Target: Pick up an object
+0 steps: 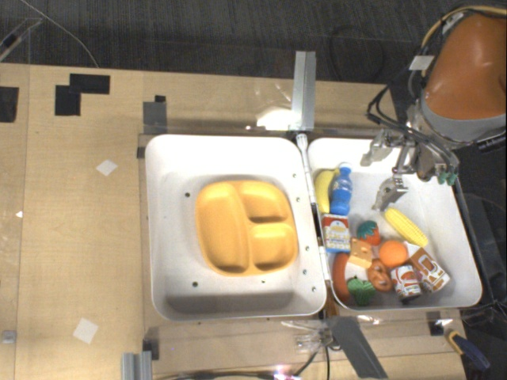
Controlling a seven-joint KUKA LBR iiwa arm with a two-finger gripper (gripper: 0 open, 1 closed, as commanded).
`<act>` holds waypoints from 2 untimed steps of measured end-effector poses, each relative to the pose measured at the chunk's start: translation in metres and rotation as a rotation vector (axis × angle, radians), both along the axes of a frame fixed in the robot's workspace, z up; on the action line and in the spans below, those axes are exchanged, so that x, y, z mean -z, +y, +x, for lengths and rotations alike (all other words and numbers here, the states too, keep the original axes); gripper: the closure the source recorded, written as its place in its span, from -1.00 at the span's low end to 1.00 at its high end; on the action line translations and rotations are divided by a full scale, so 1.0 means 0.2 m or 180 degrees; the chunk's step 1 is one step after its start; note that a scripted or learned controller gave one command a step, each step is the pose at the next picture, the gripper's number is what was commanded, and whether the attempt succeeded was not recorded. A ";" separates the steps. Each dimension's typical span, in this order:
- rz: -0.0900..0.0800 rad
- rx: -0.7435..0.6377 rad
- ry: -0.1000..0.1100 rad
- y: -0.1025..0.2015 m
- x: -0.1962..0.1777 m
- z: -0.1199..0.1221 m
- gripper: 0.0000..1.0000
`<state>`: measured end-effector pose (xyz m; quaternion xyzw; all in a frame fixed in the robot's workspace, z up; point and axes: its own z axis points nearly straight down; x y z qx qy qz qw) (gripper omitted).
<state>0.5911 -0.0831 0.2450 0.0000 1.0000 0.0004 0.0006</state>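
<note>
One yellow toy corn cob (405,226) lies in the right white bin (467,253), just below the two-finger gripper (390,192), its long axis slanting from upper left to lower right. Nothing is held between the gripper's fingers, which are seen slightly parted.

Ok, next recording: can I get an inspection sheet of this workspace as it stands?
Surface: wooden bench bearing two white bins side by side.
Job's things: right bin holds corn cob, orange, blue bottle, banana, small carton, cans and other toy foods, crowded at its near end.
Clutter: left bin holds a yellow divided tray.
Grippers: gripper hovers above the right bin, just beyond the corn cob; nothing between its fingers.
Cables: black cables by the wrist.
Surroundings: dark floor beyond the bench.
</note>
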 end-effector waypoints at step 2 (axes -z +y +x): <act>-0.0003 0.1656 0.0031 -0.11 0.77 0.25 -1.00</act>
